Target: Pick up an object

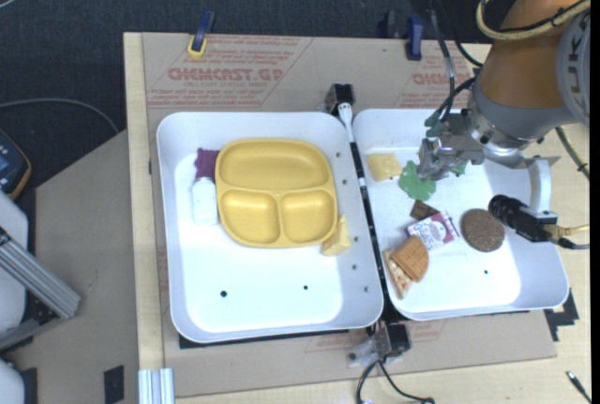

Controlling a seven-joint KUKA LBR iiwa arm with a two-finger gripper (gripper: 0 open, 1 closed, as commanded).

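The right bin holds several small items: a green leaf-shaped piece, a pale yellow chunk, a small brown bit, a pink and white packet, a tan waffle-like cracker and a round brown cookie. My gripper hangs low over the back of this bin, right at the upper right edge of the green piece, partly covering it. The wrist hides whether it touches the piece.
The left bin carries a yellow divided plate, a purple item, a white bottle and a yellow scrap. A black fitting on the arm juts over the right bin beside the cookie. Clamps hold the board's back edge.
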